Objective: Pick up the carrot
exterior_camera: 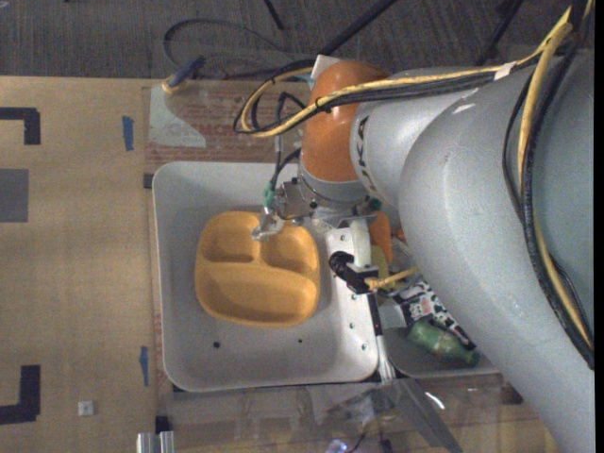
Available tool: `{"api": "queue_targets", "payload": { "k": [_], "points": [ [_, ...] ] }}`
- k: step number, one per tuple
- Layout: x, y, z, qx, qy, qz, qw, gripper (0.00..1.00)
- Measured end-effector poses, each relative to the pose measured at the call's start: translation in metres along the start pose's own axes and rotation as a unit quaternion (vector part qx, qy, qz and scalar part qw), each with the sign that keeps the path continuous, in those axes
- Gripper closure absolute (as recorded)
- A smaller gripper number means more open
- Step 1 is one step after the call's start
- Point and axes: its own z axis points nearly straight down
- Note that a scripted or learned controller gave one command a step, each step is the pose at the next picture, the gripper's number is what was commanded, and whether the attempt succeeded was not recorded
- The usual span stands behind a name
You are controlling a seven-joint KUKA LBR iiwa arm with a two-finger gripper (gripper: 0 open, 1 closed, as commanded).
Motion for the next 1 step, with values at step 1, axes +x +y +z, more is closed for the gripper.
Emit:
{"api": "queue_targets", "payload": {
  "k": [1],
  "points": [
    [-0.0003,0.0004,-0.0067,-0.001,-0.002,-0.001,1.0000,1.00]
  ]
}}
